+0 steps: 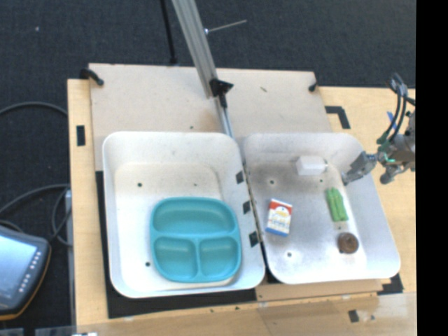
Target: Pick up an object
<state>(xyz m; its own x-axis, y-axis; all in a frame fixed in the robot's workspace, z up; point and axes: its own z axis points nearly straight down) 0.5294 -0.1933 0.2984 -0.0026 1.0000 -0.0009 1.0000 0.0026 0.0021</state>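
Observation:
The right bin (308, 257) holds a small white block (311, 164), a little white, blue and orange box (278, 218), a green stick-shaped object (337, 204) and a brown round piece (348, 243). My gripper (372, 171) hangs over the bin's right rim, up and to the right of the green object. Its fingers are spread open with nothing between them. One grey fingertip (355, 168) points toward the white block.
A teal divided plate (196, 239) lies in the left bin (126, 187). A slanted metal post (199, 44) rises from behind the two bins. Cables and a tablet-like device (19, 268) sit off the bench at the left.

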